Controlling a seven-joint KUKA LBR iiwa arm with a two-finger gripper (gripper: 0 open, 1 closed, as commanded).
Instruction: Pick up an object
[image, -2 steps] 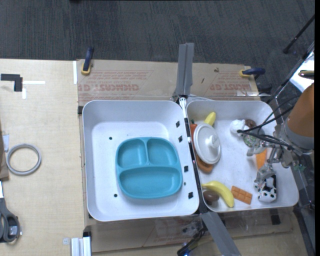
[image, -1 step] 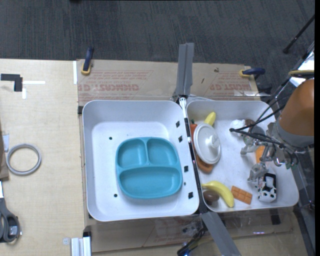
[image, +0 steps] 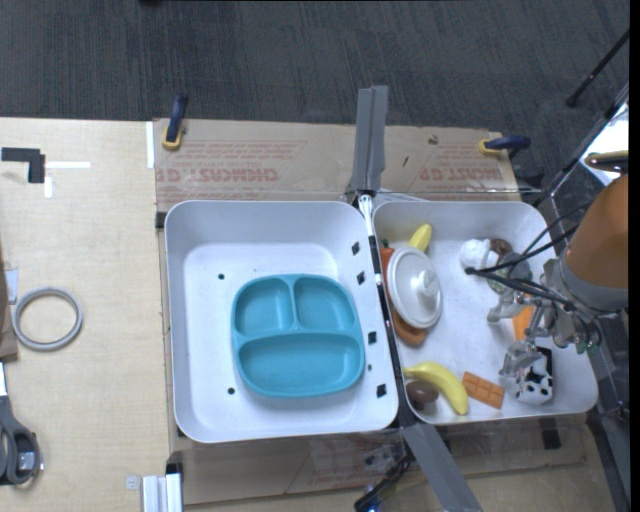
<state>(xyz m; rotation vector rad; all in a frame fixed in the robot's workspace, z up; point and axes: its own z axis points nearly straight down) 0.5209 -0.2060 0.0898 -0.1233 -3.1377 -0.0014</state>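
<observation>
My gripper (image: 522, 362) hangs low over the front right corner of the right bin (image: 455, 415), with the arm reaching in from the right. Right under and beside it lies a small black-and-white toy (image: 540, 384); whether they touch I cannot tell. A small orange piece (image: 520, 321) shows just behind the gripper, partly hidden by it. Also in this bin are a banana (image: 445, 384), an orange block (image: 483, 390), a dark round item (image: 422, 397), a white lid (image: 415, 287) on an orange-brown dish, a yellow piece (image: 421, 237) and a white-and-brown item (image: 480, 253).
The left bin (image: 190, 300) holds a blue divided plate (image: 297, 335). A grey divider bar (image: 370, 140) runs between the bins at the back. Off to the left on the bench lie a grey tape ring (image: 44, 318) and scissors (image: 18, 450).
</observation>
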